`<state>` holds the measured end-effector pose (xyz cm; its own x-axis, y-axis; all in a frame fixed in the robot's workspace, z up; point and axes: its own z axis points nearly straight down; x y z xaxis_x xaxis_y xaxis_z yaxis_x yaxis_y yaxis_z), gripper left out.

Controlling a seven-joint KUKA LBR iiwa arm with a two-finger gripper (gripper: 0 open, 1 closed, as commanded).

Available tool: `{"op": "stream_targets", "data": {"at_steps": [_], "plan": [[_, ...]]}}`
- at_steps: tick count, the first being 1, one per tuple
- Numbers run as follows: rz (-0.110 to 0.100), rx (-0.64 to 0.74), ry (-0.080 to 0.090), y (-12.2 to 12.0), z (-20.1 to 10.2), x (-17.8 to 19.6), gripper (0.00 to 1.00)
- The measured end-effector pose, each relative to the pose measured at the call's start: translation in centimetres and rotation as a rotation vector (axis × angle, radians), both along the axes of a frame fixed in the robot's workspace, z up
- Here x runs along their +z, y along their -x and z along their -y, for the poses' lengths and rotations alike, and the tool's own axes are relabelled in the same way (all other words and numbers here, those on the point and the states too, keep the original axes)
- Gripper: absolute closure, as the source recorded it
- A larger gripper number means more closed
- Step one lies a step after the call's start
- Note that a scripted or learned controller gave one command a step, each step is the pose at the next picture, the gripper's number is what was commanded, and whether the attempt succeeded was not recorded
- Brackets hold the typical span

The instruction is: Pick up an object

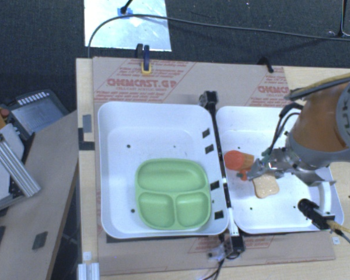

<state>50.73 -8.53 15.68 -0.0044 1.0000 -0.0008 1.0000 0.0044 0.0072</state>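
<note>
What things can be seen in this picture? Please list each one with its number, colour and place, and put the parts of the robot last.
bins: 2, white, side by side on the bench
divided plate: 1, light green, three compartments, in the left bin toward its near right part
orange object: 1, orange-red, in the right bin near its left wall, beside the hand
tan object: 1, pale tan, flat, in the right bin just below the hand
cardboard sheet: 1, brown with red print, under both bins
clamp: 1, dark with a yellow tip, at the far edge of the cardboard
arm: 1, grey with an orange band, over the right bin
hand: 1, metal grey, low in the right bin between the two small objects
</note>
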Motion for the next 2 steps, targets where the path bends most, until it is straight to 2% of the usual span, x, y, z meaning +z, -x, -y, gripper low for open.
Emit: {"op": "stream_targets", "data": {"at_steps": [1, 2], "plan": [[0.002, 0.000, 0.001, -0.1, 0.3, 6.4, 1.00], [-0.003, 0.000, 0.000, -0.2, 0.4, 7.8, 1.00]]}}
